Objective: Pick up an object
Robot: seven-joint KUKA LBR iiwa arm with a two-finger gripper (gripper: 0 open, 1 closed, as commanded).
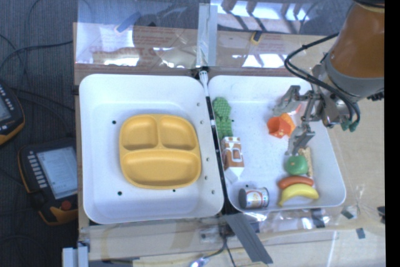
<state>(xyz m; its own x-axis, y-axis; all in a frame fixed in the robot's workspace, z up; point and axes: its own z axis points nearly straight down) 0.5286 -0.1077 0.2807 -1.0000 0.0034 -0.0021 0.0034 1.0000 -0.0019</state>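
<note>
The bench (84, 81) carries two shallow white bins side by side, touching along the middle. The left bin (100, 197) takes the left half, the right bin (334, 187) the right half. At the far edge, clear plastic sheeting (187, 47) lies crumpled across the wood behind both bins, catching glare.
</note>
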